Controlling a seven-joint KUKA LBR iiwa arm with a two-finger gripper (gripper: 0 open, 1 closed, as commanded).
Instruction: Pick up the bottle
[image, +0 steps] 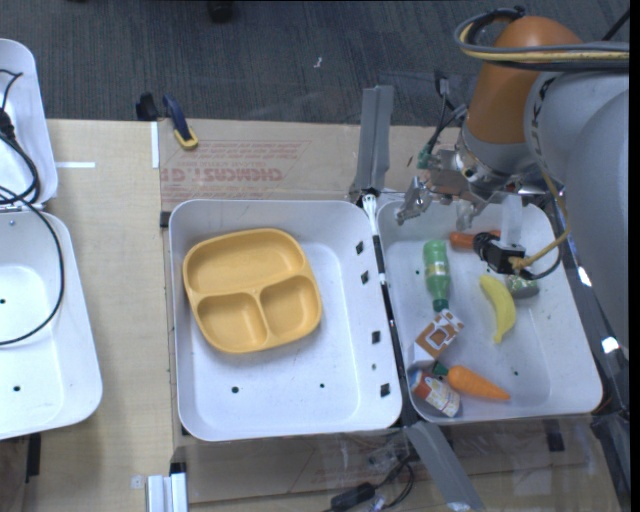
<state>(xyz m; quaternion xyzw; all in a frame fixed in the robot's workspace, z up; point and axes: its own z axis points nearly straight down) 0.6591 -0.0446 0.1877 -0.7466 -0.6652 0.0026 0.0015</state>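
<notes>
Green bottle (437, 274) lies on its side just below the gripper (437, 205), which hangs over the right bin (565, 380) with jaws spread and empty. Drop straight down and close across its narrow body, clear of the banana (500, 305).
</notes>
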